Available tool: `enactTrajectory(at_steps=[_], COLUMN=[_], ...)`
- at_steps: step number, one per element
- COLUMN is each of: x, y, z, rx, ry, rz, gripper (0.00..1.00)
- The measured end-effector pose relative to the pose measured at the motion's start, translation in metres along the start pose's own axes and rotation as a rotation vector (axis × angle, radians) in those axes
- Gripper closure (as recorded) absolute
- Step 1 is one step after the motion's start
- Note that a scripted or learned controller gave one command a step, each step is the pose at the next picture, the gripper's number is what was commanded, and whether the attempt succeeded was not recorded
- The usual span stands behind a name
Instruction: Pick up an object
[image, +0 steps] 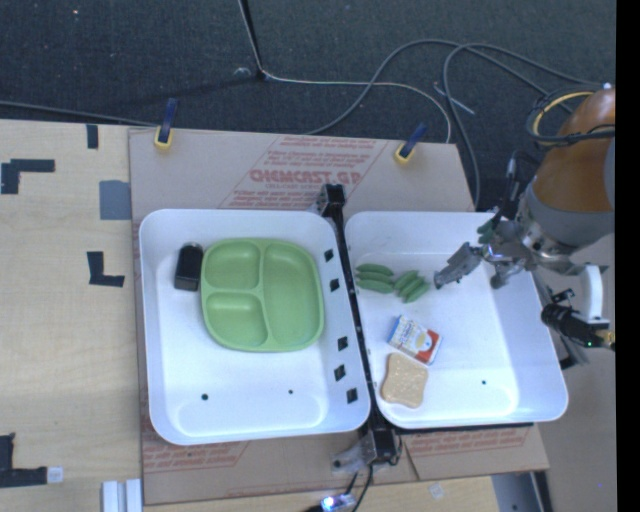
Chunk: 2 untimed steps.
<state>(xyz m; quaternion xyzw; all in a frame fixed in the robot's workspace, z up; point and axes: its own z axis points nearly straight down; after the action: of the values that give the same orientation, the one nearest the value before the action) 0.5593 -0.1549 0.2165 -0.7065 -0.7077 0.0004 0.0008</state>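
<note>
Left bin (160, 330) has a small black block (188, 267) tucked against the left side of a green divided plate (263, 295), and the plate takes up most of the upper half of that bin.

Over the divider, the right bin (520, 400) holds three things. The green pea pods (390, 282) lie up near the divider, long axis running left to right with a slight tilt down toward the right. Below them sits a small white and red packet (414, 339), turned at an angle, and just below that a slice of toast (404, 381), nearly touching it.

The gripper (468, 265) hangs over the upper right part of that bin, just right of the pods' right end, with nothing between its fingers. Honestly can't tell if the fingers are spread or closed from this angle. Lots of bare white floor to the right of the packet and toast, and along the bin's right wall.
</note>
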Motion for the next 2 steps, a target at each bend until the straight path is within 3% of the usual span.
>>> enactTrajectory(at_steps=[2], x=[0.010], y=[0.010], z=[0.099], rx=[0.004], ry=[-0.001], rz=[0.000], gripper=[0.00])
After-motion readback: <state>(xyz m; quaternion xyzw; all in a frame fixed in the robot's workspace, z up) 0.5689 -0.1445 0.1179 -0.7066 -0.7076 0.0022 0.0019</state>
